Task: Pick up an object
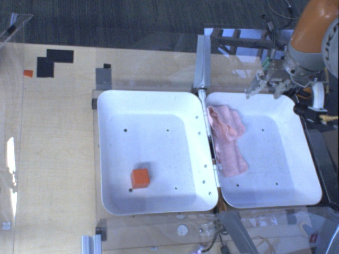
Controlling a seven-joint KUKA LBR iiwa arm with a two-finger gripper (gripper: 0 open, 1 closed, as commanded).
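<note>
**Arm parked at the upper right, both objects lying in the bins**

On the far left the wooden table (53, 157) carries a small orange marker (28, 73) and a black stepped patch (53, 61) near the upper left of the frame. Moving right, the left bin (114, 110) holds 1 item: an orange block (140, 178) resting on the bin floor in its lower left part, well apart from every wall. A grey metal divider post (201, 62) rises above the seam where the 2 bins meet. Just past that seam, the right bin (280, 157) holds a pink cloth (228, 139), crumpled and stretched along the bin's left wall, its upper end bunched and its lower end trailing toward the bottom of the frame. At the upper right, the arm (312, 25) with its orange band reaches in, and the hand (267, 86) hangs over the upper rim of the right bin, well apart from the cloth and far from the block. Nothing shows between its fingers; whether they are spread or closed I cannot tell
</note>
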